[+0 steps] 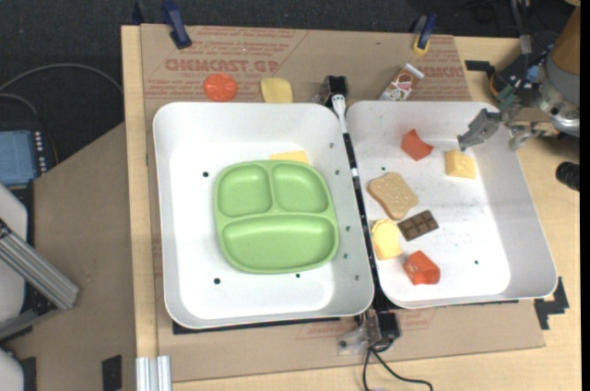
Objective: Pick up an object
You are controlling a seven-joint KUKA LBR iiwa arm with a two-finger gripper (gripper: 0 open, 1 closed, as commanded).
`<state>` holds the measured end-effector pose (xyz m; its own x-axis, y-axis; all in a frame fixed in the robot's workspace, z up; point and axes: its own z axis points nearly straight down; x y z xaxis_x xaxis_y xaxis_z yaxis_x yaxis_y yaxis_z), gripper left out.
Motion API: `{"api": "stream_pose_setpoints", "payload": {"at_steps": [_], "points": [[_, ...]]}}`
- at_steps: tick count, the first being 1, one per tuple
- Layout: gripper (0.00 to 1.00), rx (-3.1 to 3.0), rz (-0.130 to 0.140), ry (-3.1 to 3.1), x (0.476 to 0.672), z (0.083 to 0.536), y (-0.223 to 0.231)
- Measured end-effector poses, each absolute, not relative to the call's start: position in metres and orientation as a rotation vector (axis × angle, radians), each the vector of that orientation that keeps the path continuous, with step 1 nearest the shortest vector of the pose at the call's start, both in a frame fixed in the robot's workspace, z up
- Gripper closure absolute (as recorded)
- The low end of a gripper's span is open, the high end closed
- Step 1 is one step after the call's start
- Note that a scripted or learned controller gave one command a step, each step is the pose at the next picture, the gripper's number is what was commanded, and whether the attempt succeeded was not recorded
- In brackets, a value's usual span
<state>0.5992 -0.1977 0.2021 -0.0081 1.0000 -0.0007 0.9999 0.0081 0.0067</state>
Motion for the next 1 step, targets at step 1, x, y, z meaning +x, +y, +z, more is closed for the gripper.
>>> {"api": "stream_pose_setpoints", "payload": {"at_steps": [1], "points": [[0.00,2.223,0.014,2.237,0.6390,0.0795,-0.2162]]}}
